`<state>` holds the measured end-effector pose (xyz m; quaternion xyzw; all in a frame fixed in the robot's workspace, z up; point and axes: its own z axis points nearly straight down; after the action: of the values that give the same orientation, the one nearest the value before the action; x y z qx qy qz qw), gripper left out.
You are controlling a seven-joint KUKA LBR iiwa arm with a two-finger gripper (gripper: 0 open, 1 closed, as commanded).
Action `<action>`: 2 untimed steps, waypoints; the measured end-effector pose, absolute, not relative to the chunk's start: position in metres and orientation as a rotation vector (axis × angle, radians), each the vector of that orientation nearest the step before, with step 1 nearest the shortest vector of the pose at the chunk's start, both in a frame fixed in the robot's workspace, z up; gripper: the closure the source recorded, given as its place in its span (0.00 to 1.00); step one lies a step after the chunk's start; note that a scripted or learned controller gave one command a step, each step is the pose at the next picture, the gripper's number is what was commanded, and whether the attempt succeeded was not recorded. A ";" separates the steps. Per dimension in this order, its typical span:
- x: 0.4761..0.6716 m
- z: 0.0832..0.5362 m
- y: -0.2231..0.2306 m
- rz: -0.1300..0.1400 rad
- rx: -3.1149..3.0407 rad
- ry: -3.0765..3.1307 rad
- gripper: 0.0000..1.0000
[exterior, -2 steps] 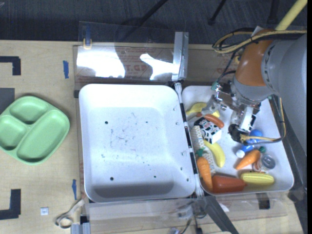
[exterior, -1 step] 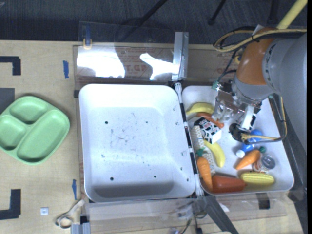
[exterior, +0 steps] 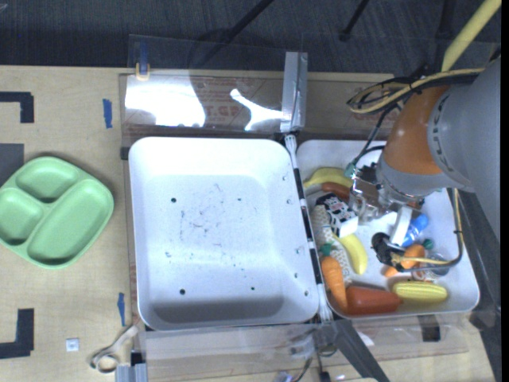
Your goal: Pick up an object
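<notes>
Now, arm: the grey KUKA arm [exterior: 469,126] comes in from the right, smooth metal casing, with a glossy orange band [exterior: 413,138] above the wrist, hanging over the right bin.
Pincer: the pincer [exterior: 380,205] sits low over the clutter in the right bin, a blocky metal head with cables around it; whether it is released or clenched cannot be told from this angle, and nothing shows between its tips.
Right bin: the right bin [exterior: 469,293] is shallow white plastic with rounded corners, packed with toy food.
Candidate objects: a curved yellow banana [exterior: 355,253] lies just below the pincer; another yellow curved piece [exterior: 328,178] rests at the bin's upper left; a tapered orange carrot [exterior: 334,281] lies along the left wall; a smooth red sausage-shaped piece [exterior: 372,298] sits at the bottom edge, with a yellow oblong piece [exterior: 420,292] beside it; a small blue object [exterior: 416,226] lies near the pincer's right.
Left bin: the left bin [exterior: 215,229] is a matching white tray, its floor faintly scuffed and dotted with small dark holes.
Table: the table [exterior: 64,110] is pale wood, with blue tape marks.
Green dish: a green dish [exterior: 52,211], three rounded compartments, matte plastic, sits left of the bins, well apart from them.
</notes>
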<state>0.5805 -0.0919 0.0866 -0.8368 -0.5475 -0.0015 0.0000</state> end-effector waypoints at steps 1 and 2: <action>0.582 0.191 -0.102 0.006 -2.421 -1.994 1.00; 0.583 0.197 -0.102 0.011 -2.418 -1.991 1.00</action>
<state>0.5828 -0.1017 0.1968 -0.7719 -0.6357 0.0034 0.0045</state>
